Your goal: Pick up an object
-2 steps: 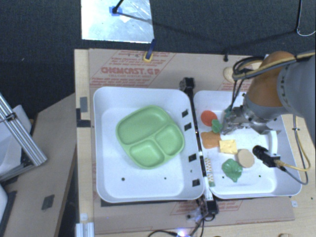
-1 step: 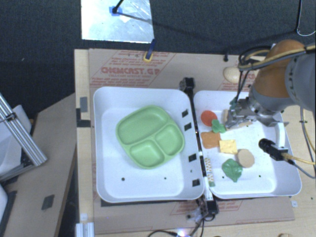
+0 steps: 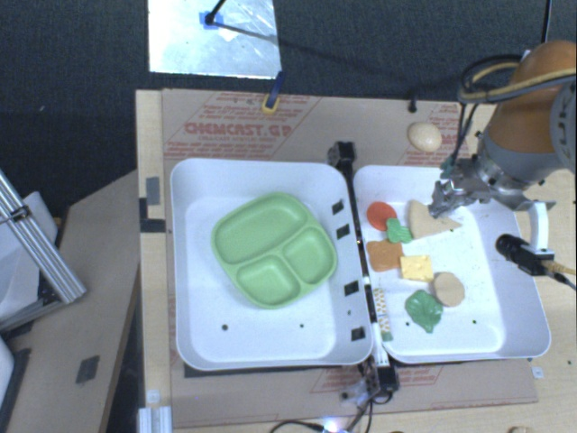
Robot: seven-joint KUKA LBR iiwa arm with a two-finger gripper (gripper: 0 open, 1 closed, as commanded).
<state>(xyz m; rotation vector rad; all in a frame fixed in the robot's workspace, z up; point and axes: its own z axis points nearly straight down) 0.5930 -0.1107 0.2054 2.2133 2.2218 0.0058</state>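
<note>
Gripper (image 3: 442, 198) sits low over the beige wedge (image 3: 425, 218) near the right bin's (image 3: 518, 332) far edge; jaw opening cannot be determined. Assessment: approach or grasp stage, pickup unconfirmed. Next requires closing on the wedge, then a clean lift.

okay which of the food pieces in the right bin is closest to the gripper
The beige, fin-shaped flat piece, right under the gripper; the red round piece and the rest lie farther left or nearer the camera.

A green three-compartment tray (image 3: 275, 251) lies in the left white bin (image 3: 194, 332), a pale egg-shaped thing (image 3: 425, 136) rests on the cardboard-covered surface (image 3: 361, 120), and a shiny foil sheet (image 3: 215, 25) lies beyond.
</note>
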